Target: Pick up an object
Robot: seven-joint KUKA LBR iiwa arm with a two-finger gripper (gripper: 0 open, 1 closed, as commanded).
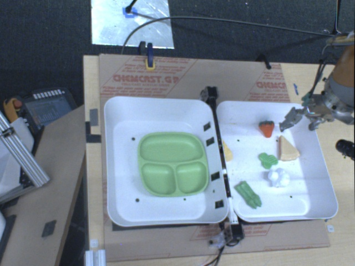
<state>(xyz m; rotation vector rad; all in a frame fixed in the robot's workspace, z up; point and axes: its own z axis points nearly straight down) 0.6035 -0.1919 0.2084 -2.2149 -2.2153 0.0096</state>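
The gripper [302,119] is hanging over the right bin [321,204], near its far right corner, with its two fingers [288,119] spread apart and nothing lying between them. One finger is reaching left toward the bin's middle, the other is sitting closer to the right wall. The arm [341,85] is coming in from the right above it. Whether the fingertips are touching the bin floor cannot be told from this slant.

Just left of the left finger, an orange-red piece with a dark top, the carrot [267,128], is lying on the white floor, apart from the finger; its long axis is running roughly away from the camera, dark end farther off. Nearer the camera and below the gripper, a tan wedge [287,149] is pointing its narrow tip up toward the gripper, its broad end toward the near side. Touching or just beside its left edge a small green lump [268,160] is sitting, and just nearer than that a white lump [276,177]. Toward the near left of the bin, a green stick [247,194] is lying at a slant, its long axis running from far left to near right. A yellow piece [227,152] is resting against the divider wall.

In the left bin [119,148] a green tray [171,164] with three compartments is sitting in the middle.
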